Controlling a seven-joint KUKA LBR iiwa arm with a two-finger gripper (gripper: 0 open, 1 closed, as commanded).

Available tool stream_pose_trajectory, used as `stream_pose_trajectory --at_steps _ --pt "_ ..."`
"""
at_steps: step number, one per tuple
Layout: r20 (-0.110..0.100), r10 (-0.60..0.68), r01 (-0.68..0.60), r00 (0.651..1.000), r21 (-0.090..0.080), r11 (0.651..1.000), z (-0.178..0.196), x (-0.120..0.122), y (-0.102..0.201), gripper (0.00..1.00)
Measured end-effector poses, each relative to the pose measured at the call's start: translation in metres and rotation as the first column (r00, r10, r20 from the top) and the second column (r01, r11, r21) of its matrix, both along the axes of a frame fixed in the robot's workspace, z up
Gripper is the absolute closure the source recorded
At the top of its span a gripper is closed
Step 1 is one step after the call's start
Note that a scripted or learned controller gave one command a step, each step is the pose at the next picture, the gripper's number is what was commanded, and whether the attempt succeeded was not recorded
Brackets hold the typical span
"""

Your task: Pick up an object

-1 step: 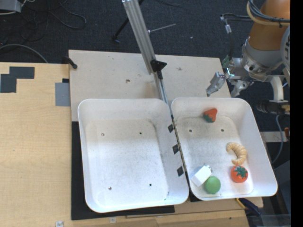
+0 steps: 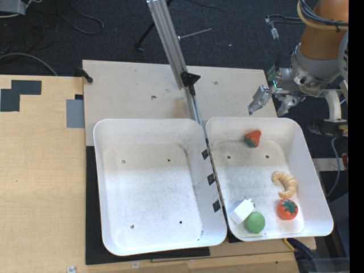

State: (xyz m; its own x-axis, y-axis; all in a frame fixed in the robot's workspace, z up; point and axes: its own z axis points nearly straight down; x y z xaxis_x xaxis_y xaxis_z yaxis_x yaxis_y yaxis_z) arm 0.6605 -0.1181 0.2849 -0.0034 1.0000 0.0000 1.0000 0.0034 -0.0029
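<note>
The right bin [image 2: 310, 169] holds several small objects. A red strawberry-like piece [image 2: 252, 138] lies near its far edge. A tan curled piece [image 2: 284, 182] sits by the right wall, with a red tomato [image 2: 288, 209] just below it. A green ball [image 2: 255, 222] touches a white block [image 2: 242, 210] at the near left corner. My gripper [image 2: 274, 102] hangs above the bench just beyond the right bin's far rim, up and to the right of the strawberry piece. Its fingers stand apart, open, with nothing between them.
The left bin [image 2: 108, 152] sits beside the right one, separated by a divider with black clips [image 2: 210, 178]. A slanted aluminium rail [image 2: 170, 44] rises from the bench behind the bins. Cables lie on the dark floor at the back.
</note>
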Motion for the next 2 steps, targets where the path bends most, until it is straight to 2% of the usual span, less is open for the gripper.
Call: stream_pose_trajectory --at_steps 2 --pt "-0.007 -0.004 0.004 1.0 0.001 1.0 -0.128 -0.006 -0.003 0.0"
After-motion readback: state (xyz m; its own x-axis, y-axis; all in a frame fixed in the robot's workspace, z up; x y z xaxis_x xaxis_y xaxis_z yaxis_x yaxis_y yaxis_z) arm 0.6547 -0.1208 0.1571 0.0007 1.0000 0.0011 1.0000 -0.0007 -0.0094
